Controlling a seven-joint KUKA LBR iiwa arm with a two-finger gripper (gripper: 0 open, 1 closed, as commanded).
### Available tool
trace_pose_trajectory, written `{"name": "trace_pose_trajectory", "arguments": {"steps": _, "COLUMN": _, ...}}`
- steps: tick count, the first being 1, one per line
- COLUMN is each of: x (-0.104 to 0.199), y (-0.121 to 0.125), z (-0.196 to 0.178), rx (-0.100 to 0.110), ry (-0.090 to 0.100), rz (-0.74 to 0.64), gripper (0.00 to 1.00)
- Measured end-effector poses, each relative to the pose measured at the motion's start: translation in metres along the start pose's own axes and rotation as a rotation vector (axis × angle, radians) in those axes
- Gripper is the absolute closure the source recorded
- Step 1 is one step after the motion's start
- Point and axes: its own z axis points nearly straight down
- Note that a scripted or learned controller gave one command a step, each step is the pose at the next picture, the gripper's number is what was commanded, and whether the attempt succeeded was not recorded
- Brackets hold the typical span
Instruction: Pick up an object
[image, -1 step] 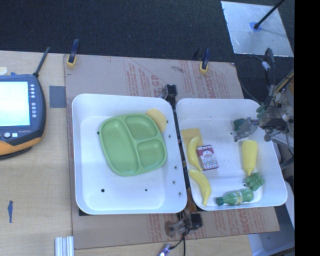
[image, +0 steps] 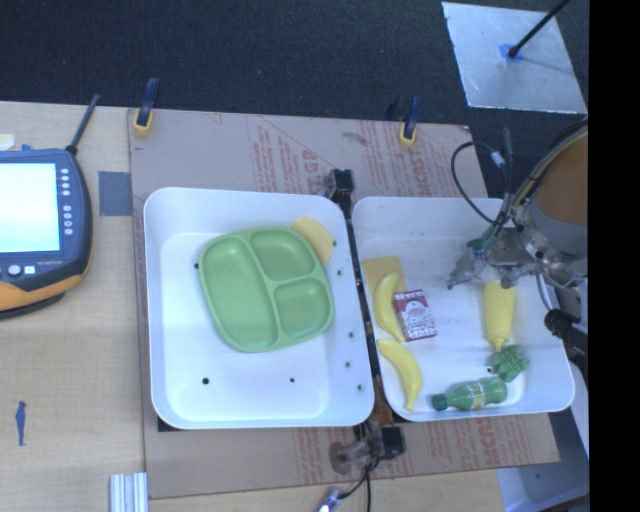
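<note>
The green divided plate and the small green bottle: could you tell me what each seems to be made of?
The green divided plate looks like moulded plastic, matte: uniform pale green, soft rounded compartment ridges, no glare. The green bottle is probably plastic too, glossier, with a yellow label band; at this size, glass cannot be ruled out.

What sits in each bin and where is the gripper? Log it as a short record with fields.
left bin: green divided plate, yellow piece at its far corner
right bin: two bananas, small red box, corn cob, broccoli, green bottle
gripper: over right bin, above the corn cob
</note>
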Motion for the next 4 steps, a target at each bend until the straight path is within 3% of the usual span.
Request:
{"name": "trace_pose_trajectory", "arguments": {"steps": 1, "x": -0.04, "y": 0.072, "z": 0.021, "rx": -0.004, "ry": 0.001, "rz": 0.001, "gripper": 0.0}}
{"name": "trace_pose_trajectory", "arguments": {"steps": 2, "x": -0.032, "y": 0.089, "z": 0.066, "rx": -0.003, "ry": 0.0, "rz": 0.0, "gripper": 0.0}}
{"name": "trace_pose_trajectory", "arguments": {"steps": 3, "x": -0.04, "y": 0.089, "z": -0.016, "rx": -0.006, "ry": 0.0, "rz": 0.002, "gripper": 0.0}}
{"name": "trace_pose_trajectory", "arguments": {"steps": 4, "x": -0.039, "y": 0.075, "z": 0.058, "rx": -0.002, "ry": 0.0, "rz": 0.0, "gripper": 0.0}}
